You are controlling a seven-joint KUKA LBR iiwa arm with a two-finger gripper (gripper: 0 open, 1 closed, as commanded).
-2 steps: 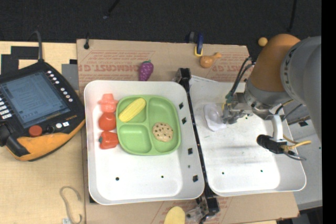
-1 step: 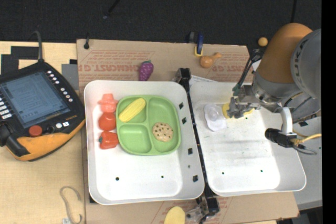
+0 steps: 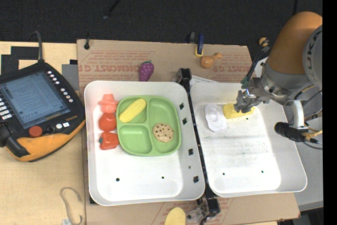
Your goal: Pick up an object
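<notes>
Evidently down in the right bin (image 3: 263,182), near its far edge, with the gripper (image 3: 244,103) right at the yellow object (image 3: 231,111), which sits on the bin floor just beside a white object (image 3: 214,117). Cannot tell how wide the gripper stands, nor whether it has anything in its hold; looks like contact or near-contact from the yellow piece's right end. Risks, as a judgement: could close on that end alone and squeeze the piece out sideways; could push it against the white neighbour and shift both; could come up bare if too far to the right. Counted in the right bin: one yellow object, one white object. Counted in the left bin (image 3: 137,179): one green tray (image 3: 138,142) with three compartments, one corn cob (image 3: 131,109) in one, one cookie (image 3: 164,132) in another, plus three red or pink pieces (image 3: 107,122) in a column just beside the tray's left rim. Counted outside the bins: one purple piece (image 3: 146,70), one orange piece (image 3: 209,60), one blue clip (image 3: 199,46), one yellow piece (image 3: 175,215) at the near edge, one teach pendant (image 3: 31,108).
</notes>
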